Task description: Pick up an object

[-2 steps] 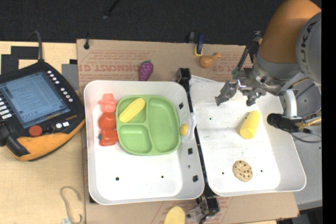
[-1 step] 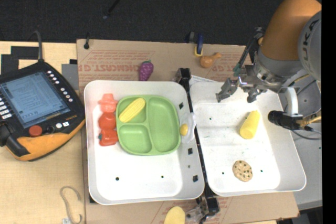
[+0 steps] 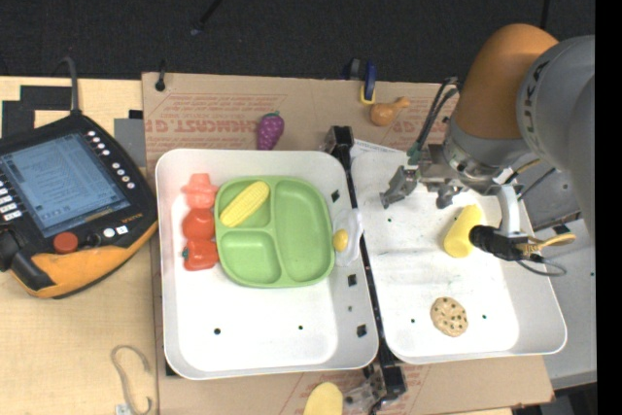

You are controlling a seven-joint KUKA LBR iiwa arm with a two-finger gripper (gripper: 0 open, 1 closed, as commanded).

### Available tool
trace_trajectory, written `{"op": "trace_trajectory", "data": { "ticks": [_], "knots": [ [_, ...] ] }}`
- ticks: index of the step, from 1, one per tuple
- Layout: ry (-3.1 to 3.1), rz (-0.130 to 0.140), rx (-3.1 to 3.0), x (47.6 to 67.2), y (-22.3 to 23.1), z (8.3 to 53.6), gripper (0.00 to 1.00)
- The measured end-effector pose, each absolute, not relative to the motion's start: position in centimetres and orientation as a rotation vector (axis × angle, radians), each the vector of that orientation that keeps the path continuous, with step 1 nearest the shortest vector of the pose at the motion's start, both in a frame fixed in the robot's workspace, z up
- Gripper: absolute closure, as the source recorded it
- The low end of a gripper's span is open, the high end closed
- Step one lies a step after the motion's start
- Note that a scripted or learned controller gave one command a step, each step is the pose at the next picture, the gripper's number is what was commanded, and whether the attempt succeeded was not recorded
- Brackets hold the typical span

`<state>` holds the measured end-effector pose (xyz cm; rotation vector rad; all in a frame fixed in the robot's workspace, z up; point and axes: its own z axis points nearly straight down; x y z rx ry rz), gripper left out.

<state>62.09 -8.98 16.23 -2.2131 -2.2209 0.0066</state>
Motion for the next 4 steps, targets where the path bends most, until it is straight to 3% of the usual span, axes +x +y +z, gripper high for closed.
{"op": "trace_trajectory", "data": {
  "ticks": [2, 3, 4],
  "knots": [
    [-2.219, 0.005, -2.217, 61.7, -8.2, 8.5, 0.00],
    [-2.216, 0.003, -2.221, 61.8, -8.3, 9.7, 1.00],
    [-2.217, -0.002, -2.229, 62.3, -9.1, 14.4, 1.00]
  ]
}}
